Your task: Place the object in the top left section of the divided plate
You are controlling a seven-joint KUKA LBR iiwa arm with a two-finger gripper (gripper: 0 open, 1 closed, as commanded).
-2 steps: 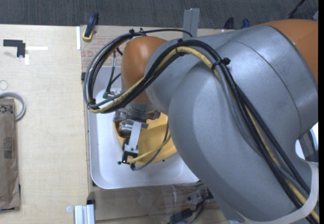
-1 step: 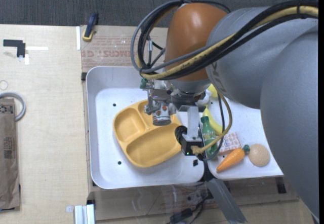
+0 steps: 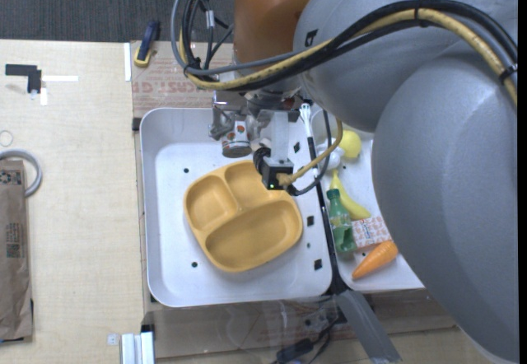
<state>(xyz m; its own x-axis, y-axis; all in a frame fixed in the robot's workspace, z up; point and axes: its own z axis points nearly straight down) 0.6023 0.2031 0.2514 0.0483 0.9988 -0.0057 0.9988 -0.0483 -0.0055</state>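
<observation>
A yellow divided plate lies in the left white bin, with two small sections along its upper side and one large section below. My gripper hangs over the bin's far edge, just above the plate's upper right section. At its tip sits a small orange-brown thing; the arm's cables and wrist hide whether it is held. The top left section of the plate holds nothing.
The right bin holds a yellow fruit, a banana, a green bottle, a printed packet and a carrot. The big grey arm covers most of that bin. A brown paper bag lies on the bench at left.
</observation>
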